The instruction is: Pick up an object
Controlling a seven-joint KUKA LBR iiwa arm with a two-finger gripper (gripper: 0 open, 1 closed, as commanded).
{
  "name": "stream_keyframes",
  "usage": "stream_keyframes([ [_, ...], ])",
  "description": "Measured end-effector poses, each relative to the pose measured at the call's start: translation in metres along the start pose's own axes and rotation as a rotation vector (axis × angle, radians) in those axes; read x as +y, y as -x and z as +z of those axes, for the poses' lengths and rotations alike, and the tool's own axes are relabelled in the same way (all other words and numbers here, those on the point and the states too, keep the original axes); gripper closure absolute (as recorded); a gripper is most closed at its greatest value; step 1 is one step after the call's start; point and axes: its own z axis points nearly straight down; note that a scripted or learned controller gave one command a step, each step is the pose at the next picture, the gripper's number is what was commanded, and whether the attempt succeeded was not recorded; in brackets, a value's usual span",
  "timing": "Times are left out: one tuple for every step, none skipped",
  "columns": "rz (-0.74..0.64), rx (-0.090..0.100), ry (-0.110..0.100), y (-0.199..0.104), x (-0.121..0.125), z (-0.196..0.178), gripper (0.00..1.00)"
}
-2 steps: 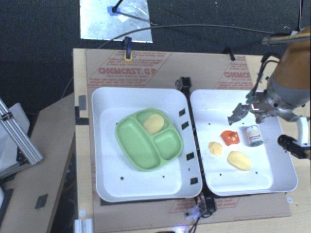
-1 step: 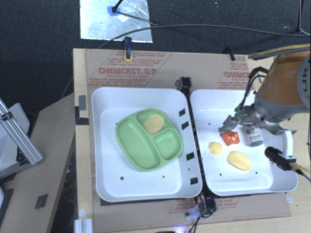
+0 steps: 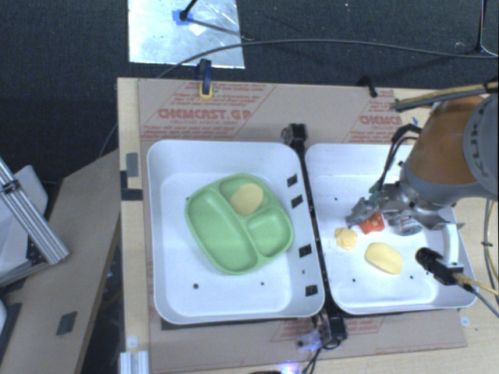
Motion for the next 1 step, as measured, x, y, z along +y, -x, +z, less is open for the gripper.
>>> stream_keyframes([
  [-0.001, -0.002, 0.006, 0.0002, 0.0014, -0.0126, 1.00],
])
